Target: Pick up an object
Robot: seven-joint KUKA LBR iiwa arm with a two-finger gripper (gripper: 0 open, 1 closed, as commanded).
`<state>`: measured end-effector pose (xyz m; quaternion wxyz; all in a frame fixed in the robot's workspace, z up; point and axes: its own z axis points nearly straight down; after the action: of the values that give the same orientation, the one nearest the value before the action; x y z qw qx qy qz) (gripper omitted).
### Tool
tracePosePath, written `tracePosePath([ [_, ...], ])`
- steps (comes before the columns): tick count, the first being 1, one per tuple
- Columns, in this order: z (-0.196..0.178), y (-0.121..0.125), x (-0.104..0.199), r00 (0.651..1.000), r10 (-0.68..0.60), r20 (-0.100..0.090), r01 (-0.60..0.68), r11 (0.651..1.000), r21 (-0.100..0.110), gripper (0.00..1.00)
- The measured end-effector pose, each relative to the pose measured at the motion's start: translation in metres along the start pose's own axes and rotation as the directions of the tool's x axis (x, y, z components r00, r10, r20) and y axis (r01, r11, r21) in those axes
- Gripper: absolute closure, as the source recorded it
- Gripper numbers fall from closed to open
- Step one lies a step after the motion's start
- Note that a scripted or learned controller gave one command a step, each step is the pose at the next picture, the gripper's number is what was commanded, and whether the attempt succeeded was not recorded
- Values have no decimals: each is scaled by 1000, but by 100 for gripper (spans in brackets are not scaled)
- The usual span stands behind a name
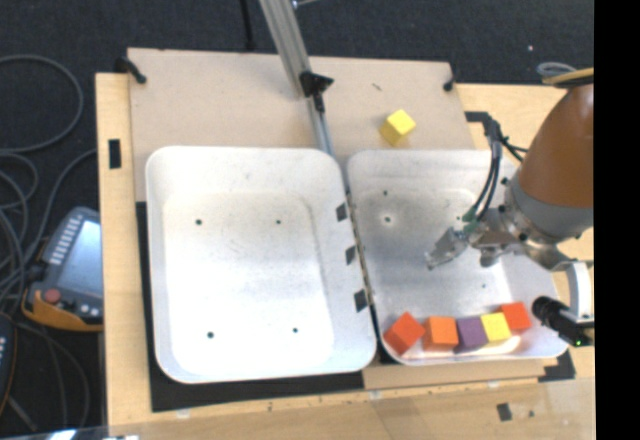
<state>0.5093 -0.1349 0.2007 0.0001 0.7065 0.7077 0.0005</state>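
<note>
Along the right bin's [400,188] front edge lies a row of small blocks: a red-orange block [405,332], an orange block [442,331], a purple block [470,332], a yellow block [496,328] and another red-orange block [516,317]. A separate yellow cube [398,126] rests on the bench board behind the bins. My gripper [444,252] hangs over the middle of the right bin, above and behind the row of blocks. Nothing shows between its fingers.
The left bin [250,258] sits beside the right one. A slanted metal rail [285,18] rises from the back of the bench between the bins. Cables and a handheld pendant [65,273] lie on the floor at left.
</note>
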Motion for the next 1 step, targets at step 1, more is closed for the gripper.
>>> tracePosePath([
  [1, -2, 14, 16, 1000, -3, 0, 3, 1000, -1, 0],
])
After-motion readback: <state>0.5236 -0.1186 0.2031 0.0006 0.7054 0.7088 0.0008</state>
